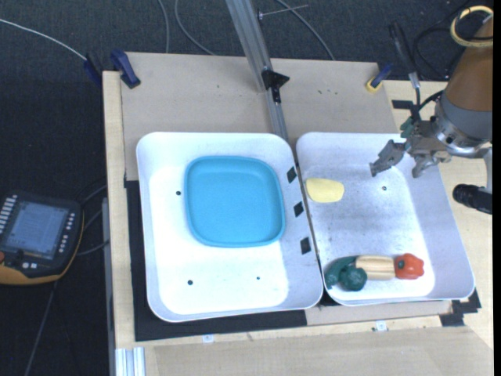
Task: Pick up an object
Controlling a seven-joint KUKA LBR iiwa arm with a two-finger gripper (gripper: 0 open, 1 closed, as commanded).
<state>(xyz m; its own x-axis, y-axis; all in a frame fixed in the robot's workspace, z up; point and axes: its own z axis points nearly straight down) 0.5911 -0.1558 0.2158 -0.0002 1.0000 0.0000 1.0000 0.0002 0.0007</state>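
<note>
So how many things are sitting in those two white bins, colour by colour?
Blue: 1, the plate in the left bin
Yellow: 1, lump in the right bin
Green: 1
Tan: 1
Red: 1
Total: 5

No legible text, label, brand, number or sign anywhere. Lit screen on the handheld pendant at the left edge of the frame too small and blurred to read; key markings beside it likewise unreadable.
</note>
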